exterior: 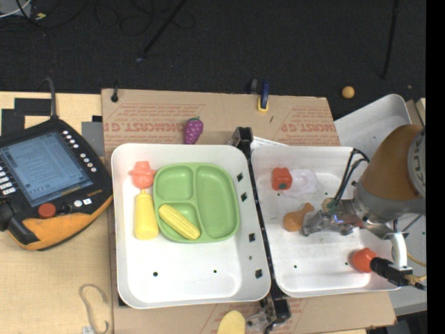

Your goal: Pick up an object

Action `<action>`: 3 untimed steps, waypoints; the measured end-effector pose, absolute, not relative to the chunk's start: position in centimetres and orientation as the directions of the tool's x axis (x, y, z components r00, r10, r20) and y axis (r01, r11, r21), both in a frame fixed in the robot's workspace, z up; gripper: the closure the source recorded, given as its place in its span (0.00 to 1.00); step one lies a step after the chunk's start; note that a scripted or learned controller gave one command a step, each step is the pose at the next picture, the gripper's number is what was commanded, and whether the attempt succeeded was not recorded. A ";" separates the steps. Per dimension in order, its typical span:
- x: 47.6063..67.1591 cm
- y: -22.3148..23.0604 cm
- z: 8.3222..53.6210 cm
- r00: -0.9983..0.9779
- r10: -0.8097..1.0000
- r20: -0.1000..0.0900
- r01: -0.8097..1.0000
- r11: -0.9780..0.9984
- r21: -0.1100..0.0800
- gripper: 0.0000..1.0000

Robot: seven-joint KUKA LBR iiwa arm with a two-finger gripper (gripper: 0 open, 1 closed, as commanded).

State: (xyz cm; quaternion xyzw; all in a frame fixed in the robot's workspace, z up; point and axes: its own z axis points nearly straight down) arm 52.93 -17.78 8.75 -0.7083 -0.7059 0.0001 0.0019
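Fingers low in right bin beside tan obj; open/closed unclear, blurred.

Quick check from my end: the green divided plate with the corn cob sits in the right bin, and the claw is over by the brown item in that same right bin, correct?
Not quite. The camera view shows the green divided plate with the corn cob in the left bin, not the right. The claw is in the right bin, by the brown item, as you said.

Grey arm, orange band, black cable, metal end effector
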 end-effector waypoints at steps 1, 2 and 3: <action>52.9 -18.1 9.8 0.011 1.000 0.002 1.000 -0.011 -0.002 1.00; 52.7 -17.2 14.8 0.000 1.000 0.000 1.000 0.000 0.001 1.00; 52.4 -17.1 21.1 0.000 1.000 0.000 1.000 0.000 0.003 1.00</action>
